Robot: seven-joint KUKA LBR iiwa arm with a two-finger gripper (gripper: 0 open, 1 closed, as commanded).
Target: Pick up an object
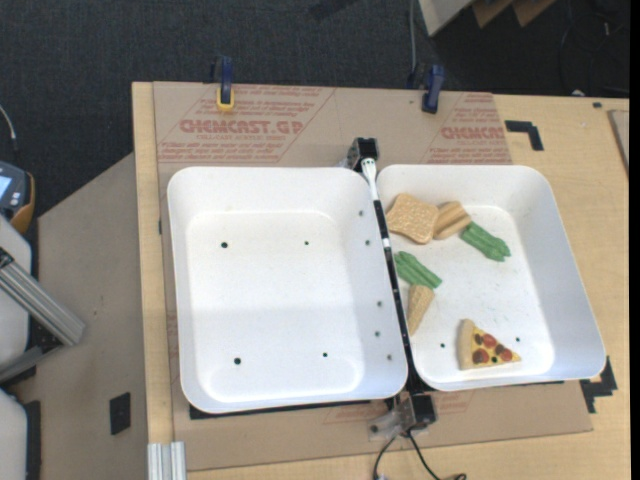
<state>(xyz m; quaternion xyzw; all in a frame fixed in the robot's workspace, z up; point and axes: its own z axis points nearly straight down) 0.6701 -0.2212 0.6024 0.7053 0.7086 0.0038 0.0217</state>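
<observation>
Left bin (pixel 200 198): white, shallow, four small dark dots on floor.
Right bin (pixel 545 218): touching left bin along the middle seam.
Lower green piece (pixel 416 269): at 9 o'clock in right bin, just above a tan wedge (pixel 417 306).
Toast slice (pixel 412 218): at 11 o'clock, touching a smaller tan piece (pixel 452 219).
Upper green piece (pixel 486 241): near 12 o'clock, right of tan piece.
Pizza slice (pixel 484 347): at 6 o'clock.
Bench (pixel 300 118): brown board, clamps at far edge.
Claw: cannot tell.
</observation>
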